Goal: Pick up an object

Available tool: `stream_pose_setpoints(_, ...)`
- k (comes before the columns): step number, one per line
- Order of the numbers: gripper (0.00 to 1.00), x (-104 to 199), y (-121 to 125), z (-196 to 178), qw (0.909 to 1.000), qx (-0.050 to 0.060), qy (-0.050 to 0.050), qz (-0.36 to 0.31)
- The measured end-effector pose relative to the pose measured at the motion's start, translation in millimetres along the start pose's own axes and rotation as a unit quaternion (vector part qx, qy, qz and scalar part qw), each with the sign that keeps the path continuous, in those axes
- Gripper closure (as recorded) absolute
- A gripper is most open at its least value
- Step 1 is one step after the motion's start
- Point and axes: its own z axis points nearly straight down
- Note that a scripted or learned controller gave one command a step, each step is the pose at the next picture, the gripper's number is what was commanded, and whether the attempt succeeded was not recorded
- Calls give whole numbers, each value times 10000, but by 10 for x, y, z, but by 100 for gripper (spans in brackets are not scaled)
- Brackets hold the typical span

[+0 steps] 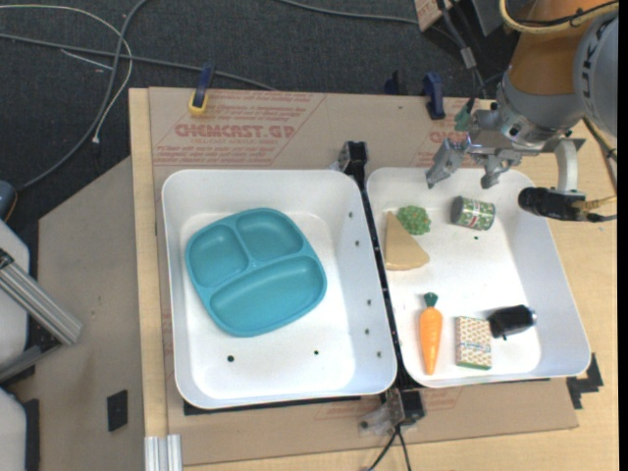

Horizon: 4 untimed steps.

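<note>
Bench [147, 214]: brown board carrying both bins side by side.
Left bin [186, 361]: holds a blue tray.
Right bin [559, 292]: holds six small things.
Arm [559, 37]: reaches in at the far right, above the right bin's far edge.
Tray [257, 271]: three compartments, lying flat mid-bin.
Gripper [468, 175]: fingers apart, nothing between them, over the far rim.
Wedge [400, 244]: tan, by the bin's left wall.
Carrot [430, 333]: upright, near side.
Box [473, 342]: just right of the carrot.
Can [474, 213]: on its side, just below the gripper.
Black piece [511, 320]: touching the box's far corner.
Broccoli [413, 220]: at the wedge's far tip.
</note>
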Motion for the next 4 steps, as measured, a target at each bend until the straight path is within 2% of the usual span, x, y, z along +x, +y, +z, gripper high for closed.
stream_pose_setpoints(1,0,3,24,-93,10000,-75,-7,-12)
stream_pose_setpoints(4,0,21,97,1280,10000,-53,-7,-14)
